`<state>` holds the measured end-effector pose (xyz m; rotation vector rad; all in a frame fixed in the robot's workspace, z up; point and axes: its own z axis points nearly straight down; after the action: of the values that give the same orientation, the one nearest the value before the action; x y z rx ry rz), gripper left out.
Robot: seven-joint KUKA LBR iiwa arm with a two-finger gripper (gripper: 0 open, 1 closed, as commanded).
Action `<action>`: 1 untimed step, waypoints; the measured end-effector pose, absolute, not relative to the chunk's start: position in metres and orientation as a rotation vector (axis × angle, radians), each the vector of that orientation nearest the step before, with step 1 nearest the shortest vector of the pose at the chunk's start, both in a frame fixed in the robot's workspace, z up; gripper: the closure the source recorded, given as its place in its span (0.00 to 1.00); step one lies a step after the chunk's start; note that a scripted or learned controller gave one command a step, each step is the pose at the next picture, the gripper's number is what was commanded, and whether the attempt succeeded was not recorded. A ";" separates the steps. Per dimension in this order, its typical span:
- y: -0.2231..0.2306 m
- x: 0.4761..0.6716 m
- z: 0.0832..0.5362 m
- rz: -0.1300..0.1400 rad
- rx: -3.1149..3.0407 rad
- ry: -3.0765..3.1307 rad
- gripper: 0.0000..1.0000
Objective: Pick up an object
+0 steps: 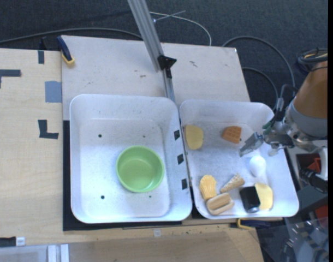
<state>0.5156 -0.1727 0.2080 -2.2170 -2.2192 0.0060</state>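
White egg-looking thing (257, 166) is sitting near the right bin's (221, 109) right edge, and the gripper (253, 144) is hanging open just above it, holding nothing, probably lining up for the grab.

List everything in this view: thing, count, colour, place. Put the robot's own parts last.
bins: 2, white, side by side on the bench
bowl: 1, green, left bin, toward its front
flat oval piece: 1, yellow, right bin, near its left wall
small chunk: 1, orange-brown, right bin, toward the back
egg-shaped piece: 1, white, right bin, near its right side
ridged piece: 1, yellow, right bin, front
wedge: 1, tan, right bin, front
bun-like piece: 1, tan, right bin, front edge
block: 1, black, right bin, front right
block beside it: 1, yellow, touching the black block's right
clamp: 1, blue and yellow, back left of the bench
arm: 1, grey and orange, right side
gripper: 1, grey, over the right bin
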 end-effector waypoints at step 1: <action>-0.177 0.505 0.151 0.008 -2.216 -2.216 0.00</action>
<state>0.5052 -0.1767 0.1508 -2.2162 -2.2161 0.0078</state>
